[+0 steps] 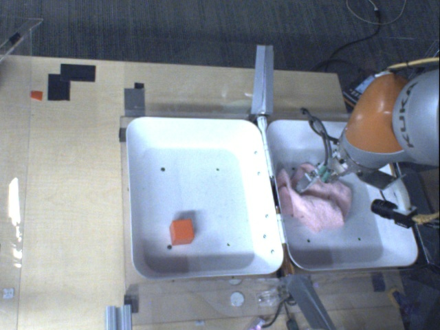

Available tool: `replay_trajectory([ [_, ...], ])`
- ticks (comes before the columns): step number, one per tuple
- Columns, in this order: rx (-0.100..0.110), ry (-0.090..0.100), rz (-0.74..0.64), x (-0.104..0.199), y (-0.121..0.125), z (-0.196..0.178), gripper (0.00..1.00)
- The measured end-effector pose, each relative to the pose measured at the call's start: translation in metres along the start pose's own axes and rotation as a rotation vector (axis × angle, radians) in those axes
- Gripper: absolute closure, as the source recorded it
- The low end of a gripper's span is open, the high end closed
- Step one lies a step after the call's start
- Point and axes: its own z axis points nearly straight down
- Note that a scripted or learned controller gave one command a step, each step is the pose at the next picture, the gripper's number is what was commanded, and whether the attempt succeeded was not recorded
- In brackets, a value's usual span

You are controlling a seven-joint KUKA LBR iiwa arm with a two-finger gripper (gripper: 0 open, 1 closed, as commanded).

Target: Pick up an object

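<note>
We saw an orange block (182, 232) near the left bin's (144, 184) front-left corner, nothing crowding it. In the right bin (385, 253), a pink cloth (316, 205) lay against its left wall, the gripper (322, 175) down on the cloth's top edge; grip impossible to judge.

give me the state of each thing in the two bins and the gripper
orange block: lying loose in the left bin, untouched
pink cloth: crumpled in a heap in the right bin, near the divider
gripper: down at the cloth's upper edge, grip unclear
</note>
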Motion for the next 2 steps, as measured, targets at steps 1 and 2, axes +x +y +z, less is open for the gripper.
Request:
replay_trajectory([
  [1, 0.014, 0.005, 0.061, -0.001, 0.012, 0.015, 0.0],
  [2, 0.004, 0.001, 0.056, -0.001, 0.017, 0.001, 1.0],
])
